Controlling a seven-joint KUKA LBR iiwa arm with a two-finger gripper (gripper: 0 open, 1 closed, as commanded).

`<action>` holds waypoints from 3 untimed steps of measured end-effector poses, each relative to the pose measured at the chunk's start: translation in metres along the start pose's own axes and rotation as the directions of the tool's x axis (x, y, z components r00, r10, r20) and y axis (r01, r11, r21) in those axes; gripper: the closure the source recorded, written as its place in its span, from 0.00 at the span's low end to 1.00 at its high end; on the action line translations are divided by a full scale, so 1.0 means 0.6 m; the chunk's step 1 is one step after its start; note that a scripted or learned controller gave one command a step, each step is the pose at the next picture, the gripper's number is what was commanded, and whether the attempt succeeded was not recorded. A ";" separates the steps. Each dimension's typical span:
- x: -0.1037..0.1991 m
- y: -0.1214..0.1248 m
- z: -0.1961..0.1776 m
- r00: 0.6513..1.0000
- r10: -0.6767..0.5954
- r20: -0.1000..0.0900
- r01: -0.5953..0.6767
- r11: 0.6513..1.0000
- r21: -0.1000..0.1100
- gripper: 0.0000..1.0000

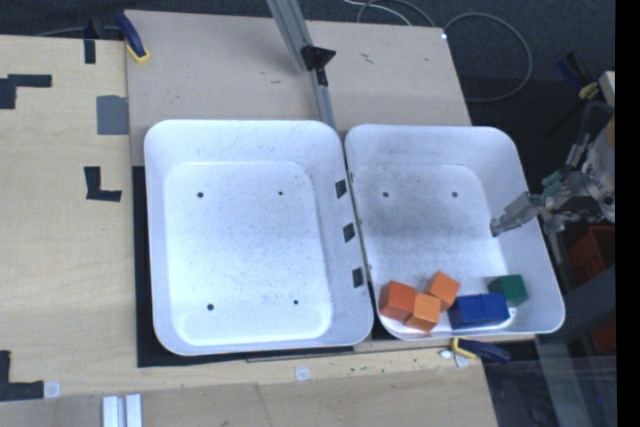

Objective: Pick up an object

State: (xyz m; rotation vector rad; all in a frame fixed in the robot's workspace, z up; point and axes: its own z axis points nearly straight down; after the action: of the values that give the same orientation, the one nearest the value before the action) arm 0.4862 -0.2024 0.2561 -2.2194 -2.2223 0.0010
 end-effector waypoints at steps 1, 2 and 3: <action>0.075 -0.002 -0.046 1.000 -0.005 -0.001 0.005 1.000 -0.002 0.00; 0.144 -0.005 -0.069 1.000 -0.005 -0.001 0.005 1.000 -0.001 0.00; 0.176 -0.005 -0.074 1.000 -0.002 0.000 0.002 1.000 -0.001 0.00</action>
State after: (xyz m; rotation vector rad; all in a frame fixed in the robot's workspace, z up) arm 0.4828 -0.0968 0.3008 -2.2167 -2.2252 -0.0001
